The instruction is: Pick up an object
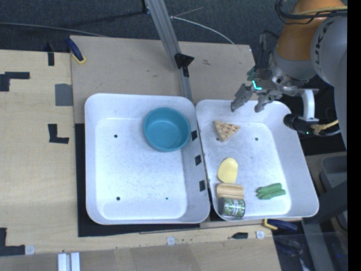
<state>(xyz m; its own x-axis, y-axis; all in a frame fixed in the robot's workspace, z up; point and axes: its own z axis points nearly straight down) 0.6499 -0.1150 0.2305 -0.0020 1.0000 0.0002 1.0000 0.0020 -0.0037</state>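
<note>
Two shallow white bins sit side by side on the bench [34, 151], the left bin [107, 168] a little wider than the right bin [293, 168], their inner walls touching down the middle. Reaching in from the right, the grey arm [333, 38] bends down over the far right corner of the right bin, its orange band [307, 24] tilted toward the bench and the wrist angled down and to the left. At its end the gripper [251, 101] hangs above the bin's far rim with its two dark fingers [240, 99] spread apart in a splayed stance, and nothing lies between them. A slanted metal pole [166, 33] crosses the top of the view and ends near the gap between the bins. Inside the left bin a blue bowl [166, 129] stands upright near the far right corner. In the right bin, a tan waffle-patterned wedge [225, 130] lies just below and left of the gripper, apart from it. Nearer the front, a yellow rounded piece [228, 170] rests just above a tan block [230, 191], which touches a green can [232, 208] lying on its side against the front wall. A small green bean-like piece [271, 191] lies to their right, well apart from the gripper.
</note>
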